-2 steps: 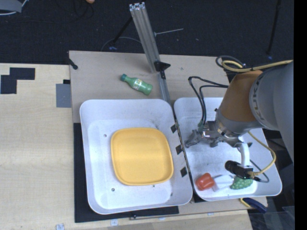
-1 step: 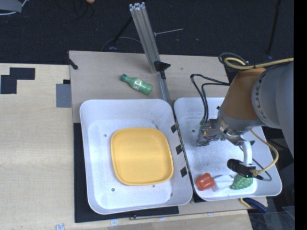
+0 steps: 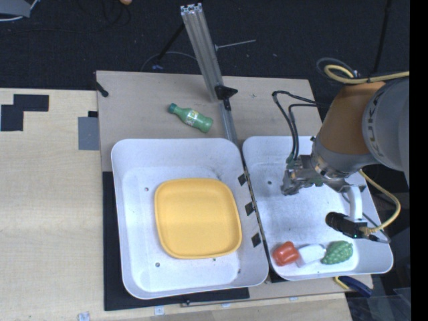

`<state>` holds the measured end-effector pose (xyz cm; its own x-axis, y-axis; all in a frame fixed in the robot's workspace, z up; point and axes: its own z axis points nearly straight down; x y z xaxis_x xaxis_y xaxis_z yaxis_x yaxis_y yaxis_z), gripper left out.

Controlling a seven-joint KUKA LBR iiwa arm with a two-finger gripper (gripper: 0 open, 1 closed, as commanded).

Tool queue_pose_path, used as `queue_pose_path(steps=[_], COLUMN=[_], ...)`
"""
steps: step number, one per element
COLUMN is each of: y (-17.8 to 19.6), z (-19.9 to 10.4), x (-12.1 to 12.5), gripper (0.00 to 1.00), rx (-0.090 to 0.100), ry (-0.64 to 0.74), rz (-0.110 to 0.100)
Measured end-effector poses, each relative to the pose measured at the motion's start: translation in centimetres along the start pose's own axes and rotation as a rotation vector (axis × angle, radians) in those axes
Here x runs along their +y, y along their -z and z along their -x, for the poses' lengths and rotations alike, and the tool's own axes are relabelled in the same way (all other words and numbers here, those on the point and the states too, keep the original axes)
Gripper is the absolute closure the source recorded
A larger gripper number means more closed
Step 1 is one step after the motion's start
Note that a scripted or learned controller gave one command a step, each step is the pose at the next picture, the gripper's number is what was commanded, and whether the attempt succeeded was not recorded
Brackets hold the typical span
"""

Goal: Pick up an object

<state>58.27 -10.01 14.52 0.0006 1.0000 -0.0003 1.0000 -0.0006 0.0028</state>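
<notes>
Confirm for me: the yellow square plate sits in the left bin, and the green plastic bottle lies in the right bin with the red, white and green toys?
Not quite. The camera view shows the green plastic bottle lying on the bench outside both bins, behind the left bin. The yellow square plate is in the left bin, and the red, white and green toys are in the right bin.

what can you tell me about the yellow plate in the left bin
The yellow plate is a rounded square of what looks like smooth matte plastic, with a shallow raised rim. It lies flat and right side up near the middle of the left bin, resting on the bin's white floor. It appears to touch only that floor, and it seems whole and clean.
</notes>
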Motion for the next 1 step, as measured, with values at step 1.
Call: queue_pose_path(steps=[1], y=[6.05], z=[-0.47], x=[-0.22], gripper=[1.0], rx=[0.0], ry=[0.0], rz=[0.002])
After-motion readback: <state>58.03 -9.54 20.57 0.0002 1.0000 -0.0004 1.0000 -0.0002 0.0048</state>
